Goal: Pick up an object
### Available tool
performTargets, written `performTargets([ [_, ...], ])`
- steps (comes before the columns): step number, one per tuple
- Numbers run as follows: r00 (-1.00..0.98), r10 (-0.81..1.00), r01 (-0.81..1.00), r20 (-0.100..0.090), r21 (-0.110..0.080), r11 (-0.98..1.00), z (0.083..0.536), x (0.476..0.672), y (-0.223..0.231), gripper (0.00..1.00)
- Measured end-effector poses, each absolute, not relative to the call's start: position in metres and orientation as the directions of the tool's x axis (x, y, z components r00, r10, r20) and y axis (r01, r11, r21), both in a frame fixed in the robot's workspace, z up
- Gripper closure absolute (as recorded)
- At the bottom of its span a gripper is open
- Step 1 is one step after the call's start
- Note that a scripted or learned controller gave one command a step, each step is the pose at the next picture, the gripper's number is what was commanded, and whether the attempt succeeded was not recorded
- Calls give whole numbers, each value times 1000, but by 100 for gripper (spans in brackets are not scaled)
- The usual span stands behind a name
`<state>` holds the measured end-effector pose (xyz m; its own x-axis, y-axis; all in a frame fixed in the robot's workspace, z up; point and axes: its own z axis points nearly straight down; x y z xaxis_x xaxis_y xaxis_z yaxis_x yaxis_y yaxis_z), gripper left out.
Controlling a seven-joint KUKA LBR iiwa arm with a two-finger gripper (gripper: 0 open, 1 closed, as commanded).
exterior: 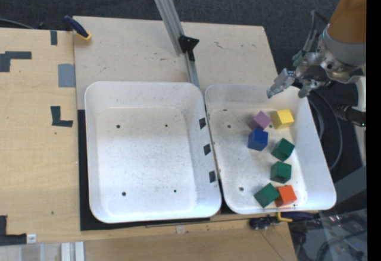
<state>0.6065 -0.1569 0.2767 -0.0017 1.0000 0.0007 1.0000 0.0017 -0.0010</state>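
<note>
Bench (36, 135): pale wood sheet, grey and black tape patches at the frame's left; dark carpet beyond it along the top. A blue-and-yellow clamp (77, 27) sits at the board's upper left corner. A grey metal rail (169, 13) slants down from top centre to the gap between the bins.

Left bin (146, 153): shallow white plastic, rounded corners, speckled floor, on a black mat.

Right bin (235, 153): same make, just beside the left one. Small blocks lie in its right half: purple block (261, 120) touching the yellow block (283, 118); blue block (258, 139) just below the purple; two green blocks (283, 148) (281, 170) stacked down the right side; third green block (267, 194) touching the orange block (286, 195) at the lower right corner.

Arm (348, 16): upper right of frame, orange band, grey wrist. Gripper (292, 84): over the right bin's upper right rim, above the yellow block, apart from all blocks; whether the fingers are spread I cannot tell.
</note>
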Motion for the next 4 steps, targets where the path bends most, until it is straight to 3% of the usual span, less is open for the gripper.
performTargets([
  [1, -2, 1000, 1000, 1, -1, 2, 277, 606, -157, 0],
  [4, -2, 1000, 1000, 0, -6, 2, 137, 613, -159, 0],
])
